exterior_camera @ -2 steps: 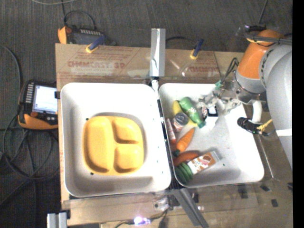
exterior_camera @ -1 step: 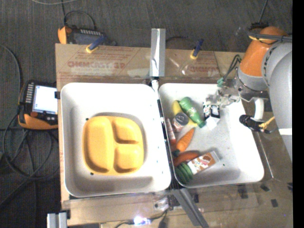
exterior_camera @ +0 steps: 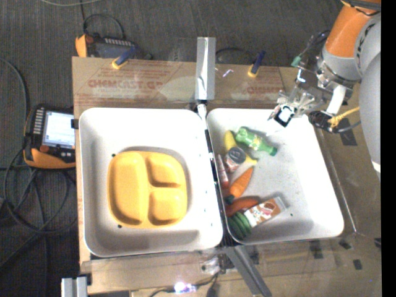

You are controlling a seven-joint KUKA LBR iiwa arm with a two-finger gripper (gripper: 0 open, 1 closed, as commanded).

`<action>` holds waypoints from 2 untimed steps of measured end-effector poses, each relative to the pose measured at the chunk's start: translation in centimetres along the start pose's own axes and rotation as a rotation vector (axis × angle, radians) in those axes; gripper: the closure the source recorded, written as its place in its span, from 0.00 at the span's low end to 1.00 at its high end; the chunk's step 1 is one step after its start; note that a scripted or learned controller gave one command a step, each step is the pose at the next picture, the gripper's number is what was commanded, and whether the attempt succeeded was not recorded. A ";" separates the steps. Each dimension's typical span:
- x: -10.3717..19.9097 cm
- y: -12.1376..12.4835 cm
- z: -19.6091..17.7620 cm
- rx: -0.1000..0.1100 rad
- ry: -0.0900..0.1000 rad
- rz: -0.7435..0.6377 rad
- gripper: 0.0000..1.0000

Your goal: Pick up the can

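The pincer (exterior_camera: 289, 109) hangs over the far right corner of the right bin (exterior_camera: 322, 184), just above its rim. Whether it is spread or pressed together cannot be told from this slanted view; nothing is visibly held in it, and it stands apart from everything lying in the bin.

The can (exterior_camera: 234, 159) lies in the left part of the right bin, a small can seen end-on with a pale, greyish round top and a reddish side. It sits just beside a yellow item (exterior_camera: 229, 141) and a green bottle (exterior_camera: 255, 141), with an orange carrot (exterior_camera: 242, 181) just in front of it.

The arm (exterior_camera: 352, 36) reaches in from the right, its orange band high at the frame's upper right corner, the grey wrist angled down and leftward toward the bin's corner.

The left bin (exterior_camera: 93, 166) holds a yellow divided tray (exterior_camera: 148, 187). Both bins sit on the counter (exterior_camera: 124, 82).
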State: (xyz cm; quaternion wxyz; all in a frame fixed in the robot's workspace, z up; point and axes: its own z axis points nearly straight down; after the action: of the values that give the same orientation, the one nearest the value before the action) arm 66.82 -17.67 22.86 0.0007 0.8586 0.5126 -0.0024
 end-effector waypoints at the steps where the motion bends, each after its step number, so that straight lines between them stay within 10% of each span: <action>1: 0.3 -2.7 -4.1 0.002 0.002 0.061 1.00; 2: 5.9 -3.2 2.3 0.005 0.002 0.240 1.00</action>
State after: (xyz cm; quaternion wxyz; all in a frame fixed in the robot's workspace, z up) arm 66.77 -10.99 20.56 -0.0016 0.9138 0.4061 -0.0027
